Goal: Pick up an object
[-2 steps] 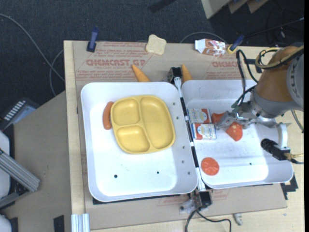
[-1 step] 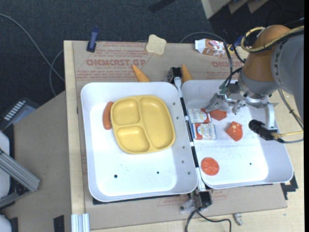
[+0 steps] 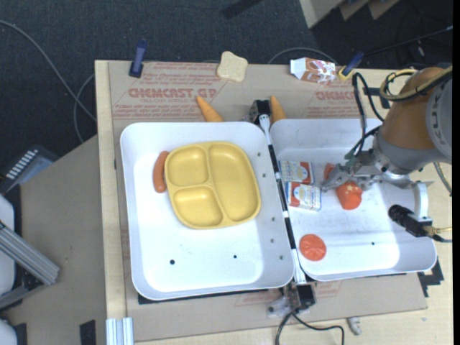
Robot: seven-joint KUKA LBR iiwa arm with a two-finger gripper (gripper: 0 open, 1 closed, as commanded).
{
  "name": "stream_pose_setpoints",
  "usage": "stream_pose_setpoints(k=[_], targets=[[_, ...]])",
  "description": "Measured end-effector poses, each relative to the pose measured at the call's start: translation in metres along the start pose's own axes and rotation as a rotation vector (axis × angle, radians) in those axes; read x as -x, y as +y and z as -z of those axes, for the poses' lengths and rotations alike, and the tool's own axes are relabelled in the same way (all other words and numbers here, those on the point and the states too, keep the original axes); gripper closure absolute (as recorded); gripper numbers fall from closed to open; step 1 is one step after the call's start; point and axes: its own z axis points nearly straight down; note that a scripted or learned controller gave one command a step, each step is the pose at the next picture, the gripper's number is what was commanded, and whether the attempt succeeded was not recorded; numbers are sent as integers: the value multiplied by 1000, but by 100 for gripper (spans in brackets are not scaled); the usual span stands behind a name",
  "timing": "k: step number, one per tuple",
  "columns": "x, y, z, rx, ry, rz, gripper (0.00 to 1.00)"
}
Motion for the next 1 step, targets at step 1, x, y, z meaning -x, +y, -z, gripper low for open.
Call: stream_pose_setpoints(k=[1], targets=[[-24, -36, 0, 1, 0, 1, 0]])
